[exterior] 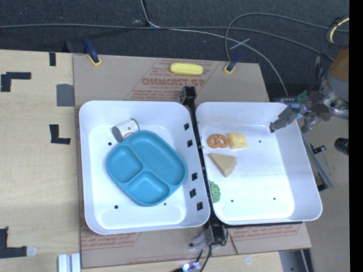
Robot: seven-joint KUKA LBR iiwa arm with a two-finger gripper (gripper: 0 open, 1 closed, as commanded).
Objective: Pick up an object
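The right bin [295, 208] holds a brown pretzel [216, 141], a yellow block [237, 141] beside it, a tan wedge [223, 164] just below, and a small green item [214, 191] against the left wall. My gripper [290, 123] hangs over the bin's upper right corner, well to the right of these pieces. It is open with nothing between its fingers. In the left bin [91, 208], a blue divided plate [146, 167] lies flat, and a small cup [125, 130] lies on its side at the plate's upper left.
A yellow banana-shaped item [186, 68] lies on the cardboard behind the bins. Clamps [92, 54] and cables run along the back edge. The right half of the right bin is bare white floor.
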